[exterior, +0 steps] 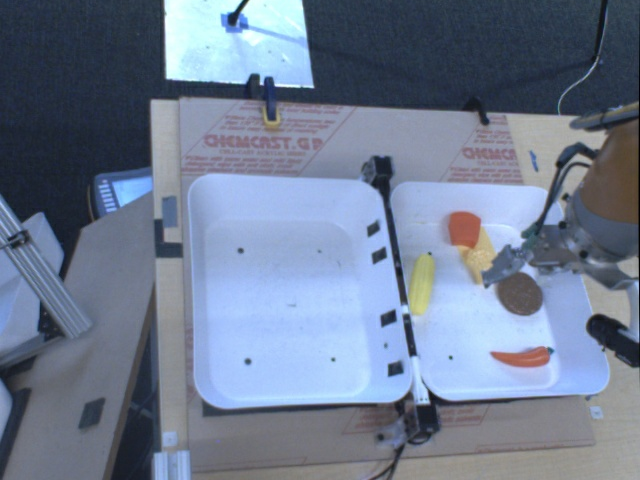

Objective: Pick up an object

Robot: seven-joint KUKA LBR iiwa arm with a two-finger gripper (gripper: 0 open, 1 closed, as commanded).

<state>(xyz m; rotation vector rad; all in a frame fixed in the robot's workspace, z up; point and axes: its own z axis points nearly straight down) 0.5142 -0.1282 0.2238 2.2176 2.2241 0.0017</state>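
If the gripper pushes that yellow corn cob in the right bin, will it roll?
The yellow corn cob looks rounded and elongated, so it would probably roll sideways. It lies near the right white bin's left wall, which may stop it. It seems a stiff toy.

Two white bins sit side by side on the bench. The left bin holds nothing. The right bin contains a corn cob at nine o'clock, an orange block at twelve, a yellow piece touching it below, a brown disc near centre, and a red chilli at five. The gripper reaches in from three o'clock, just beside the yellow piece and disc.
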